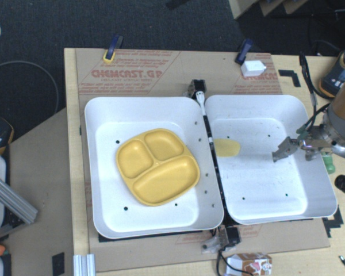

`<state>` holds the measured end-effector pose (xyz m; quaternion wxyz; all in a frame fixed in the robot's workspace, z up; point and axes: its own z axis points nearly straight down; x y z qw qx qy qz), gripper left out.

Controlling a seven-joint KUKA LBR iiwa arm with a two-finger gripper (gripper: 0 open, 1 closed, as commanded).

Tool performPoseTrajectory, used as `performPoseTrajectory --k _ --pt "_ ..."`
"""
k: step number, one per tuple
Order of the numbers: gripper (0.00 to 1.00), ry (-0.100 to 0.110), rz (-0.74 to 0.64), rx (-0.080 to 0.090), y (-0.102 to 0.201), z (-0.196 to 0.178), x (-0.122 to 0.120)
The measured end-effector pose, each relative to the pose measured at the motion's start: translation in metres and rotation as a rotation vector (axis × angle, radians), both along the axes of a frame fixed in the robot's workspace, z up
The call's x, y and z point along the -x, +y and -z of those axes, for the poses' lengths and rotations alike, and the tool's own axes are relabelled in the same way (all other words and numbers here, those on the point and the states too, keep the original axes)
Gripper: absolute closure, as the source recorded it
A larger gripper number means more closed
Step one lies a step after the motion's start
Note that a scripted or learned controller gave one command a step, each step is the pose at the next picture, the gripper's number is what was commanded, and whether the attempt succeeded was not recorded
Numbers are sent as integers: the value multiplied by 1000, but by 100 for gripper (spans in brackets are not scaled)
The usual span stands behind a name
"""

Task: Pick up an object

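A yellow divided plate (pixel 156 165) with three compartments lies in the middle of the left bin (pixel 98 119). A small pale yellow flat piece (pixel 226 148) rests in the right bin (pixel 293 203), close to its left wall. My gripper (pixel 303 149) hangs over the right side of the right bin, well to the right of the yellow piece. It is open, with one grey finger (pixel 284 149) reaching left and nothing between the fingers.
A white block (pixel 253 68) and a blue clamp (pixel 244 52) sit on the board behind the right bin. A yellow-and-blue clamp (pixel 111 50) is behind the left bin. Black clips (pixel 197 88) join the bins at the divider.
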<state>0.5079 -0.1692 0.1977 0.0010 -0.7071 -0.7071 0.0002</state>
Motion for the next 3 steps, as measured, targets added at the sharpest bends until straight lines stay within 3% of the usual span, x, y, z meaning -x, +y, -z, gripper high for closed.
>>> performPoseTrajectory --k 1,2,3 --pt "0 -8 -8 0 69 -58 21" --pt "0 -23 -6 1 122 -249 27" --pt "100 -7 -2 3 120 -251 28"
